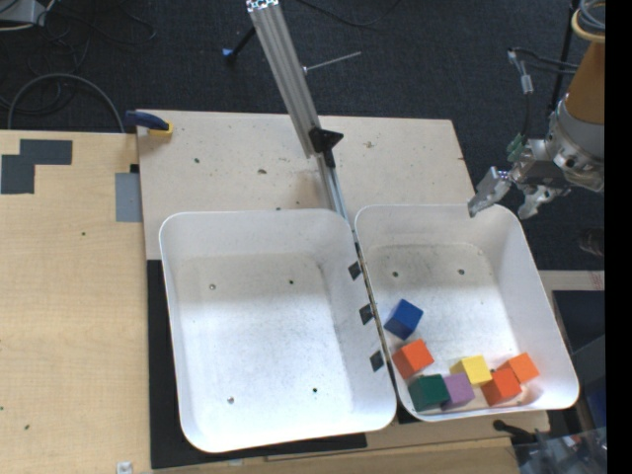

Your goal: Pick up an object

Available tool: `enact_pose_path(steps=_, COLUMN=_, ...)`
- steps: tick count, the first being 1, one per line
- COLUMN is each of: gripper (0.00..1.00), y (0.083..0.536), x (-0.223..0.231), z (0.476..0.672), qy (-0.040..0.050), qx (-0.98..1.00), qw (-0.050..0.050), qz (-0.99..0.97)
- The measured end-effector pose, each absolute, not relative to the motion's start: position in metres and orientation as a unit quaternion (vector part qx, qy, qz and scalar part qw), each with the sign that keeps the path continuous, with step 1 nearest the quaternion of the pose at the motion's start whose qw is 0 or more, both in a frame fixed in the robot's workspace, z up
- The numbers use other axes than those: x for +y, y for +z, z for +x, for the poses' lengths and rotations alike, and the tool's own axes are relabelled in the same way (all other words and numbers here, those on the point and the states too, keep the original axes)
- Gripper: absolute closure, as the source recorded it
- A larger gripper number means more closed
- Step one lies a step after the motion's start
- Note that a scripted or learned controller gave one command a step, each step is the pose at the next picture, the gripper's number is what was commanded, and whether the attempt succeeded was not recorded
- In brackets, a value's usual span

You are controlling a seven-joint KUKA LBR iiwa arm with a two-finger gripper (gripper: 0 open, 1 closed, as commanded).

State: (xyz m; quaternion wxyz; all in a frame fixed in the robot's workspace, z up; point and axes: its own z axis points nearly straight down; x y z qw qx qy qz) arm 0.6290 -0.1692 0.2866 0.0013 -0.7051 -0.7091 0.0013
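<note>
— Where is the gripper (pixel 511 194)?

— Above the far right corner of the right bin (pixel 553 309); its fingers stand apart, holding nothing.

— And the blocks?

— Clustered at the near end; the blue cube (pixel 403 319) sits alone, just apart from the orange cube (pixel 414 356).

— I'd take the blue one; come straight down, fingers straddling two flat faces, clear of the divider wall.

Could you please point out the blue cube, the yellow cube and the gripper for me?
blue cube (pixel 404 319): camera view, its top face.
yellow cube (pixel 476 368): camera view, its top face.
gripper (pixel 511 195): camera view, midway between its fingertips.
</note>
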Motion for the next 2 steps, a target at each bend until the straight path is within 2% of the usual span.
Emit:
enact_pose_path(steps=1, gripper=0.00, y=0.172, x=-0.134, z=0.558, qy=0.0035, qx=-0.706, qw=0.007, qz=-0.708)
enact_pose_path(steps=2, gripper=1.00, y=0.186, x=-0.136, z=0.561, qy=0.0010, qx=-0.704, qw=0.002, qz=-0.711)
